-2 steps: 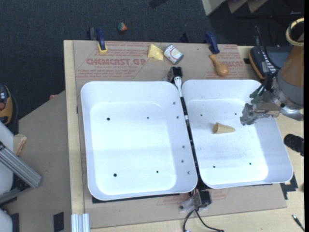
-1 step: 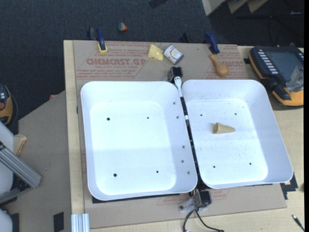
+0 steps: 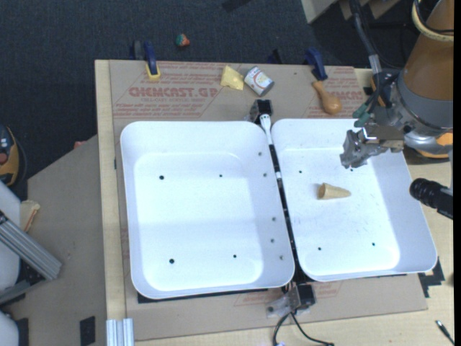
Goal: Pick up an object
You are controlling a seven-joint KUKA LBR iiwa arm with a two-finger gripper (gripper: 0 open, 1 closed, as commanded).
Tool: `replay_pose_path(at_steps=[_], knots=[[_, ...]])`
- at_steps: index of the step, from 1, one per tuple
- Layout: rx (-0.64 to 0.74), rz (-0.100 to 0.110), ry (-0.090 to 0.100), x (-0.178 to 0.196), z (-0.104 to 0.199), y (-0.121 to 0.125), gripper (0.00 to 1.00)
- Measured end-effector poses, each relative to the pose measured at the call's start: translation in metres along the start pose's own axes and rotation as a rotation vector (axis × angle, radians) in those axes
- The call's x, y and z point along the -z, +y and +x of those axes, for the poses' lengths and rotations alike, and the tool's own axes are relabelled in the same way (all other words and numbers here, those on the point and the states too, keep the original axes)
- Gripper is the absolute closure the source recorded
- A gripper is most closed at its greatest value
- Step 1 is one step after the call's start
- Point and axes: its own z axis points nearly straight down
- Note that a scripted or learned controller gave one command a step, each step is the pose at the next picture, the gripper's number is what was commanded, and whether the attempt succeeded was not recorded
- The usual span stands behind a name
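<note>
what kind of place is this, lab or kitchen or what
Most likely a robotics lab bench. A robot arm with a gripper reaches over two shallow white bins set on a board held by clamps, with cables at the front edge.

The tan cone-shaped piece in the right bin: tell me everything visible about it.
The tan cone-shaped piece is small, beige and matte, like a wedge or cone lying on its side, pointed end toward the view's right. It rests alone on the floor of the right bin, near the middle, touching nothing else. The pincer hangs up and to the right of it, apart.
</note>
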Motion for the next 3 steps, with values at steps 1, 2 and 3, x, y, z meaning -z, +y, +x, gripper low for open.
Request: replay_pose_path(at_steps=[1, 2, 3], knots=[[-0.025, -0.017, -0.013, 0.066, -0.1, -0.024, 1.0], [-0.009, -0.002, -0.004, 0.027, -0.039, -0.008, 1.0], [-0.007, 0.006, -0.003, -0.063, 0.039, -0.036, 1.0]])
